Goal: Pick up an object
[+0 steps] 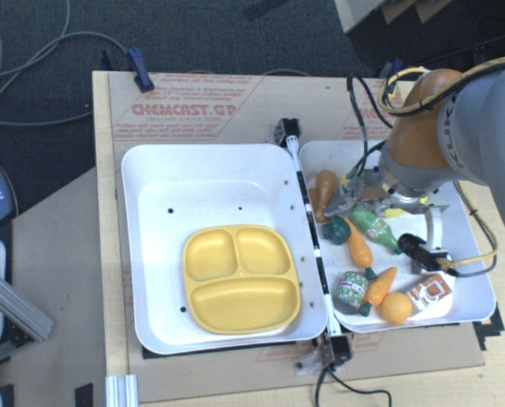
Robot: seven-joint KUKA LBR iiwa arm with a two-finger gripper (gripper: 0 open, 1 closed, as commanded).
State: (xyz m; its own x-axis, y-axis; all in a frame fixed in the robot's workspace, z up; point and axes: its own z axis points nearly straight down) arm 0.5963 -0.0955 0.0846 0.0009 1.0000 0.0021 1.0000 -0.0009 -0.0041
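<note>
Toys point(379, 261) crowd right bin point(481, 291); left bin point(150, 227) roomy.

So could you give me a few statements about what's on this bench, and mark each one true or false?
1. A yellow divided plate lies in the left bin. True.
2. The toy food sits on the yellow plate. False: the carrots and the orange ball lie in the right bin.
3. The arm hangs over the right bin. True.
4. The plate is round. False: it is a rounded rectangle with three sections.
</note>
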